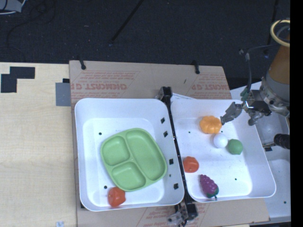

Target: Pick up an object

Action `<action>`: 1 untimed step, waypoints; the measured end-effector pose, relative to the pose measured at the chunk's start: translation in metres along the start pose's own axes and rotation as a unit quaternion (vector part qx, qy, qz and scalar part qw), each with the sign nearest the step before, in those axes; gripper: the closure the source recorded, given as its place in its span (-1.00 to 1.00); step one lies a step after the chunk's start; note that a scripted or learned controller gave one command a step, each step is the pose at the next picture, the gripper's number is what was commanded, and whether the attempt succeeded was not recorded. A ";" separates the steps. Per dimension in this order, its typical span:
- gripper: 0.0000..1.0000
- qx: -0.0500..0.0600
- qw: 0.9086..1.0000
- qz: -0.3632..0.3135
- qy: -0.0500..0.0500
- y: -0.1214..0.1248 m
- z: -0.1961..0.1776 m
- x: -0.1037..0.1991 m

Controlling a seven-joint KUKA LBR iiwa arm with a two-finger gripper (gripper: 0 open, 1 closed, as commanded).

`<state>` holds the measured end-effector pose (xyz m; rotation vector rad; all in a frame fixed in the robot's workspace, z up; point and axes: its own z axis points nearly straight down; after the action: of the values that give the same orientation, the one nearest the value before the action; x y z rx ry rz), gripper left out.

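**Orange piece lying at nine o'clock from the hand**

The arm is reaching in from the right, and its hand is hanging over the upper right part of the right bin. Two fingers are showing spread apart, one dark finger pointing down-left and another out toward three o'clock, with nothing lying between them; the hand is carrying nothing.

The nearest candidate, the orange piece, is sitting at about eight to nine o'clock from the hand, with the left fingertip just beside its upper right edge. It is roundish, so I am judging that no long axis matters for the grasp; a short shift toward nine o'clock and a descent would be putting it between the fingers.

Counting, largest first:
- Two white bins side by side on the tabletop: the left bin and the right one.
- One green divided plate, with three compartments, in the left bin.
- One purple grape bunch at five o'clock in the right bin.
- One red-orange piece near the divider.
- One reddish piece at seven o'clock in the left bin.
- One green ball, touching or just beside one white ball.
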<state>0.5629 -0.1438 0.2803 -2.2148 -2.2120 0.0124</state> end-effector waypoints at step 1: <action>-1.00 -0.005 1.000 -0.001 -0.001 0.002 -0.006 0.000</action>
<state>0.5646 -0.1439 0.2862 -2.2192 -2.2198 0.0026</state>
